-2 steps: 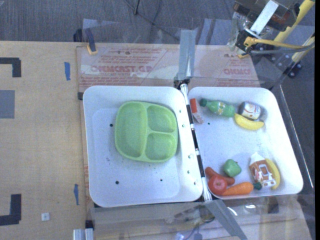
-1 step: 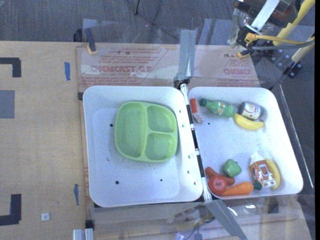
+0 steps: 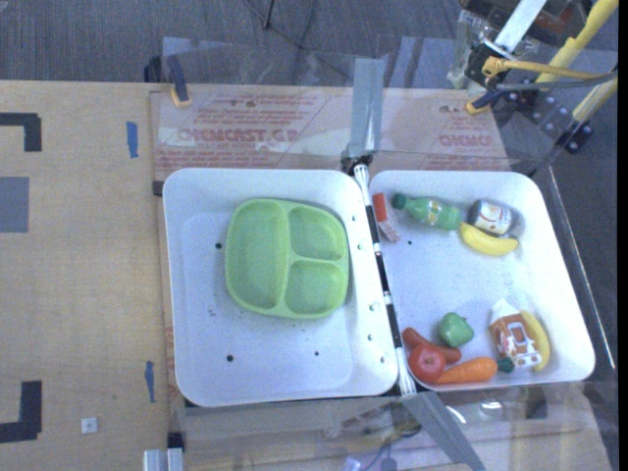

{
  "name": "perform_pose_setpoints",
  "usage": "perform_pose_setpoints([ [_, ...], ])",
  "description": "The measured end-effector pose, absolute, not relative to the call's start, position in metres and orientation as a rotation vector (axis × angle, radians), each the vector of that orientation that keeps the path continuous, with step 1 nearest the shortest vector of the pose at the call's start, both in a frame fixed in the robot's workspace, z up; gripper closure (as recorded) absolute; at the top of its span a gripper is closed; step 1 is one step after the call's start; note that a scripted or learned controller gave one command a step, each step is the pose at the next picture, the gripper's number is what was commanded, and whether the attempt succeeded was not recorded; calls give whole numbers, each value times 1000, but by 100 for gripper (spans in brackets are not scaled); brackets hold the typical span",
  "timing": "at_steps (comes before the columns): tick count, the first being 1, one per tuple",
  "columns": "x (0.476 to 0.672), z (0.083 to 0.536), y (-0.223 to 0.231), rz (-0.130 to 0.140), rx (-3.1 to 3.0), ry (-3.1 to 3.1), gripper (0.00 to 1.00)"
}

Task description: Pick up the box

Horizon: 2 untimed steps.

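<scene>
The box [image 3: 509, 336] is a small orange and white carton lying in the near right corner of the right bin [image 3: 549, 214]. A yellow banana [image 3: 539, 338] lies against its right side. The arm's wrist and gripper [image 3: 478, 64] hang at the top right, beyond the far rim of the right bin and well away from the box. Nothing shows between the gripper and the bin's contents.
The right bin also holds a green bottle [image 3: 429, 211], a can [image 3: 493, 217], a second banana [image 3: 488, 241], a small red and white packet [image 3: 384, 220], a green pepper [image 3: 454, 329], a tomato [image 3: 427, 363] and a carrot [image 3: 469, 370]. A green divided plate [image 3: 287, 258] lies in the left bin [image 3: 186, 292].
</scene>
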State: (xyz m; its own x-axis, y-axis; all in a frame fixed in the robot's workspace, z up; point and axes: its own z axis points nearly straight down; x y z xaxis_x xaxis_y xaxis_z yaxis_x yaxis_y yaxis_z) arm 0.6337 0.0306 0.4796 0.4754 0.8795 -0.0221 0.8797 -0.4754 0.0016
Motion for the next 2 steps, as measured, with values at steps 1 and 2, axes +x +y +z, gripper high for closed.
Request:
perform_pose_setpoints([
  [1, 667, 432, 47, -8, 2733, 1552, 100],
  [2, 669, 440, 48, -11, 2729, 1556, 100],
])
